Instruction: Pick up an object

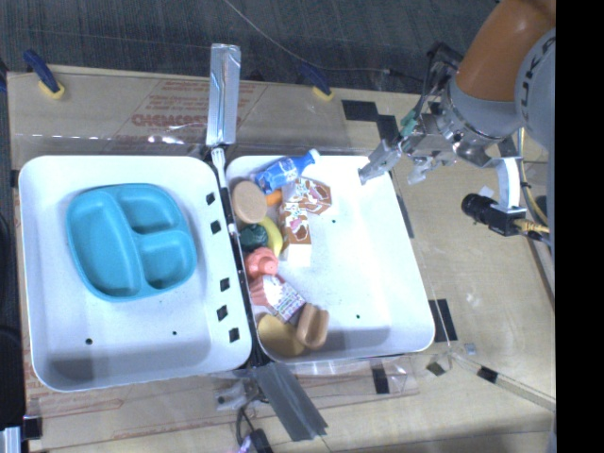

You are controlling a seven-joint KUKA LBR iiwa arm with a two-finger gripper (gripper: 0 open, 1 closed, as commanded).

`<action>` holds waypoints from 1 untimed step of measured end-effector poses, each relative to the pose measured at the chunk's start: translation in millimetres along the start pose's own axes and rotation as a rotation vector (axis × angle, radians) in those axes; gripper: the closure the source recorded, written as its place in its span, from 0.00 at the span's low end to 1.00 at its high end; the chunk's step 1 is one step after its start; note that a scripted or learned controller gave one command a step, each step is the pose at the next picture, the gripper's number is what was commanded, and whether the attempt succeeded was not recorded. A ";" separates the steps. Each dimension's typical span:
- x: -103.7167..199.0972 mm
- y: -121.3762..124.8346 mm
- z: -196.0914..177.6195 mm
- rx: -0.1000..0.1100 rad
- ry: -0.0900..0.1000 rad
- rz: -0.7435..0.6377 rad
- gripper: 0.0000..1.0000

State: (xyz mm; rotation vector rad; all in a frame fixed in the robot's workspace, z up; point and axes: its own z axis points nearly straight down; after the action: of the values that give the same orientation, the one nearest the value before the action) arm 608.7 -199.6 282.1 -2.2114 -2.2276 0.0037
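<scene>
Two shallow white bins sit side by side on a pale bench (491, 291), seen from above at a slant. The left bin (47, 253) holds a blue divided plate (130, 237), lying flat with three compartments.

The right bin (377, 272) holds a cluster of small objects crowded along its left wall. From the far end toward the near end: a blue and white bottle (286, 170) lying on its side, a round tan disc (249, 201), a brown and white printed packet (303, 209), a yellow piece (274, 234) beside a dark green piece (253, 238), a pink toy (262, 264), a small checkered packet (285, 299), and at the near corner tan and brown bread-like pieces (297, 328). The right half of this bin's floor is bare white.

The grey arm with its orange band (505, 26) reaches in from the right. Its hand (376, 166) hangs at the far right corner of the right bin, above the rim. Nothing is between its fingers; whether they are spread or closed cannot be told at this angle.

The nearest objects, the bottle and the printed packet, lie to the left of the hand, apart from it and not touching. The rest of the cluster lies farther left and nearer the camera.
</scene>
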 end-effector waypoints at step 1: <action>-7.8 28.1 128.6 0.014 0.004 -0.070 0.00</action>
State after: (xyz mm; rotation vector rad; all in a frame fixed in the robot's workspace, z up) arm 636.4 -207.2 153.4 -2.1237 -2.2935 0.0147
